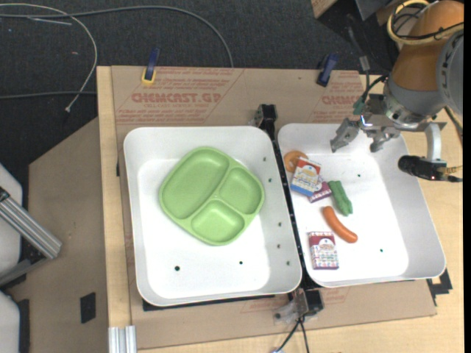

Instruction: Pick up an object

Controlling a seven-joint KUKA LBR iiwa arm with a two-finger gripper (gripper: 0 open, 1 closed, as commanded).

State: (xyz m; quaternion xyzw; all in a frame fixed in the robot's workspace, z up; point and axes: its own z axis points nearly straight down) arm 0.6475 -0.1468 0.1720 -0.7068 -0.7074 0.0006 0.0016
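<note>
Hovering over the far end of the right bin, my gripper is hanging with its two fingers spread apart and nothing between them, well short of the loose items I am choosing from: a glossy orange sausage shape, a stubby green piece, and two flat printed packets; the smooth green divided plate is sitting alone in the left bin
</note>
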